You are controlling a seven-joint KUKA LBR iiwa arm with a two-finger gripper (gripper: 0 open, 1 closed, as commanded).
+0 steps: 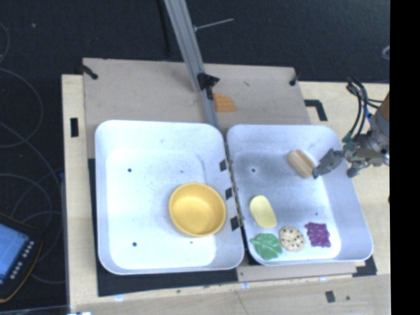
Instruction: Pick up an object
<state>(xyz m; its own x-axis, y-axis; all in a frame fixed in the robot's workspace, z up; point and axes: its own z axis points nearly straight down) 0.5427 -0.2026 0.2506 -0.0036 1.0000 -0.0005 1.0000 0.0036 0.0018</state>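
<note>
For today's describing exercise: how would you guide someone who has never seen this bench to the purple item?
Start at the right white bin, then go to its near edge, where four small items sit together. The purple grapes sit furthest right there, beside the speckled cookie. Nothing else in either bin is purple: its neighbours are the tan cookie, a green leaf and a pale yellow piece.

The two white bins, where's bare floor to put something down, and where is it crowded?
Left bin: bare everywhere around the yellow bowl, most of all its far and left parts. Right bin: open in the far left corner. Crowded along its near edge, with yellow piece, green leaf, cookie and purple grapes. The gripper sits beside the tan roll.
</note>
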